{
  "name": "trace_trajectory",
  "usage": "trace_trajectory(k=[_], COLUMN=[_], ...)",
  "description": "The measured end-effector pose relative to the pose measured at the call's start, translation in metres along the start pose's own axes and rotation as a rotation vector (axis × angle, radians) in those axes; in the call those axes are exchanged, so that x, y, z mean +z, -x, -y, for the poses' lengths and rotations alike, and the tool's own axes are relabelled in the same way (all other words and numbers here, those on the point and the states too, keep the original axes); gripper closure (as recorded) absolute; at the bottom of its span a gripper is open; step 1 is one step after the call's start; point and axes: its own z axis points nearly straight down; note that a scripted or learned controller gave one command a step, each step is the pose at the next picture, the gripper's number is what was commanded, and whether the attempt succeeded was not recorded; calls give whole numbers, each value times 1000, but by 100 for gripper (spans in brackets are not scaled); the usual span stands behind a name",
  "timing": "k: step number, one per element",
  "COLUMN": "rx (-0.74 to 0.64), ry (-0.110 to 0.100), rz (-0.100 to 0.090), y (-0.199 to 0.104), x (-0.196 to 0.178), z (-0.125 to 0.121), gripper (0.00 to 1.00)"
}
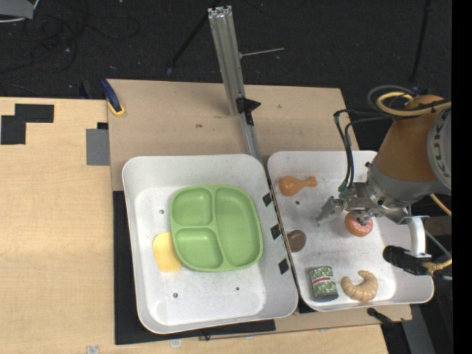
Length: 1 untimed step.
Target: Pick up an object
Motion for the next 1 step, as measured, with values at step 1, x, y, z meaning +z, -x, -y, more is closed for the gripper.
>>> trace_trajectory(k=[1], rx=[0], ry=[8], rz=[1], y=[2], x=[53], z=[-11], gripper=[0])
